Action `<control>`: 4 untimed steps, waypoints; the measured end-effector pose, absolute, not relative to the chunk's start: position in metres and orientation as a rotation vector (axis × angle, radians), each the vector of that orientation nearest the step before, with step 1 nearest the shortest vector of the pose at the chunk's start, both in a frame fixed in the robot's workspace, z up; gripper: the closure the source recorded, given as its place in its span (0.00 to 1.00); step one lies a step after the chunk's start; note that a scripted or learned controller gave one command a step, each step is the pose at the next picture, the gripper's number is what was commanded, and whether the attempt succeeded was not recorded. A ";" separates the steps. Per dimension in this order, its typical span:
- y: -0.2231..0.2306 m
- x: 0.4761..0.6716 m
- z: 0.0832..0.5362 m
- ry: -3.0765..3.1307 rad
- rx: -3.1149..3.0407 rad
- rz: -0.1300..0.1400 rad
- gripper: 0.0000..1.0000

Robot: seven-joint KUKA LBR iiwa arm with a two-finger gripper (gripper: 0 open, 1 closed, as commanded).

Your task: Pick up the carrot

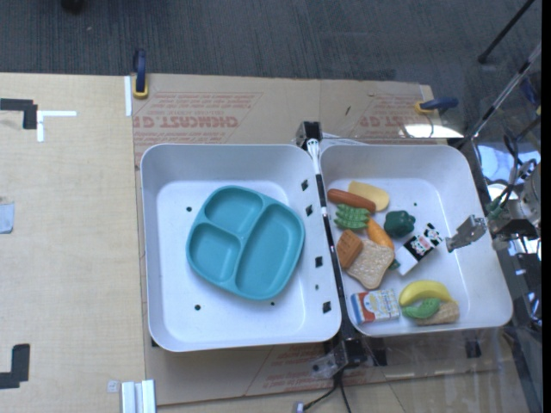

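Note:
The carrot (377, 232) is a small orange piece lying in the right bin (469, 175), wedged between a green leafy vegetable (351, 218), a dark green broccoli (399, 223) and a slice of toast (372, 265). My gripper (467, 232) hangs over the right side of that bin, about a hand's width to the right of the carrot and apart from it. A black-and-white toy (420, 244) lies between the gripper and the carrot. Nothing is seen held by the gripper.
A teal divided plate (245, 241) lies in the left bin (159, 256). The right bin also holds a red sausage (348, 200), a yellow piece (370, 195), a milk carton (376, 305), a banana (424, 292) and a brown waffle (348, 248).

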State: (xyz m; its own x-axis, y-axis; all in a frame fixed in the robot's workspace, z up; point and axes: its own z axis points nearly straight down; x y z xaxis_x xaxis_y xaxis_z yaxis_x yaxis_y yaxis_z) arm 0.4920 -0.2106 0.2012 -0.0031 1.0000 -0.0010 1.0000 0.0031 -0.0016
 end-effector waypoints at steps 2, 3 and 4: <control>-0.117 0.572 0.093 -2.170 -2.277 -0.001 0.00; -0.107 0.656 0.092 -1.950 -2.454 0.020 0.00; -0.106 0.658 0.101 -1.965 -2.451 0.018 1.00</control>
State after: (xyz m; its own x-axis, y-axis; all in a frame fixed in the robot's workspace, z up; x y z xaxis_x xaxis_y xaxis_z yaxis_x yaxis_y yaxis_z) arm 0.6577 -0.1062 0.1012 0.2175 0.9760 -0.0092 0.9760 -0.2176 -0.0073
